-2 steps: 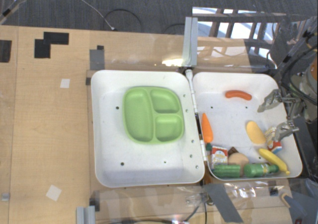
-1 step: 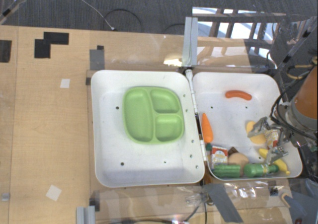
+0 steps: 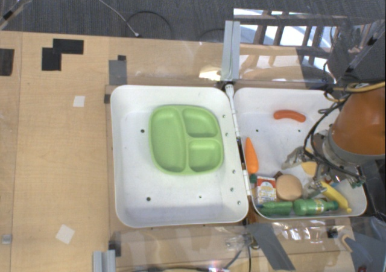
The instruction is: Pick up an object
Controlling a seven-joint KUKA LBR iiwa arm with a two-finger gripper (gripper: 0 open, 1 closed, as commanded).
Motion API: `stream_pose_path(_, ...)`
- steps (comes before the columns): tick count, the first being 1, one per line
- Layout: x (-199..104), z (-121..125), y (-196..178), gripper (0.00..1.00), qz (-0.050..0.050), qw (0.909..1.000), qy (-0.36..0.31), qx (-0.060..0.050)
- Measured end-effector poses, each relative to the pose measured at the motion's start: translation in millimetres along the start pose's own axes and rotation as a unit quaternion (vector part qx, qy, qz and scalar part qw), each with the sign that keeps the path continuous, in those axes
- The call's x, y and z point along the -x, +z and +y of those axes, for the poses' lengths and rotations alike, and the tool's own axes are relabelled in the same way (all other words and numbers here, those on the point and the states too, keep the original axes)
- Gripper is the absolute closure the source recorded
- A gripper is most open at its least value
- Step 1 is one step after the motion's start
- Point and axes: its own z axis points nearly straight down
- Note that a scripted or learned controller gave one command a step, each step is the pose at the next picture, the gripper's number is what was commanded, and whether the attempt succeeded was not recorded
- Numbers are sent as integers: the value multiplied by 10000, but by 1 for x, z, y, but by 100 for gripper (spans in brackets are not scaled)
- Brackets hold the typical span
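My gripper (image 3: 310, 172) hangs low over the front right part of the right bin (image 3: 265, 105), under the orange-banded wrist (image 3: 360, 123). Just left of it lies a tan bun (image 3: 289, 187). A yellow wedge (image 3: 309, 168) sits right beneath it and a banana (image 3: 336, 196) lies to its front right. A green bottle (image 3: 313, 206) and a cucumber (image 3: 275, 208) lie along the bin's front wall. A carrot (image 3: 251, 155) rests by the left wall, a small red and white carton (image 3: 266, 191) in front of it, and a sausage (image 3: 289, 116) towards the back.
The left bin (image 3: 129, 144) holds a green divided plate (image 3: 185, 139). A metal post (image 3: 231, 50) and a rail frame (image 3: 289, 26) stand behind the bins. The arm's body covers the right bin's right side.
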Motion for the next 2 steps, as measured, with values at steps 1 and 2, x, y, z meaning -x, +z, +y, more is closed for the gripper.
stream_pose_path(1, 5, -1, -14, 100, -56, 10000, -40, -31)
stream_pose_path(2, 5, 0, -13, 0, -51, 10000, -39, -27)
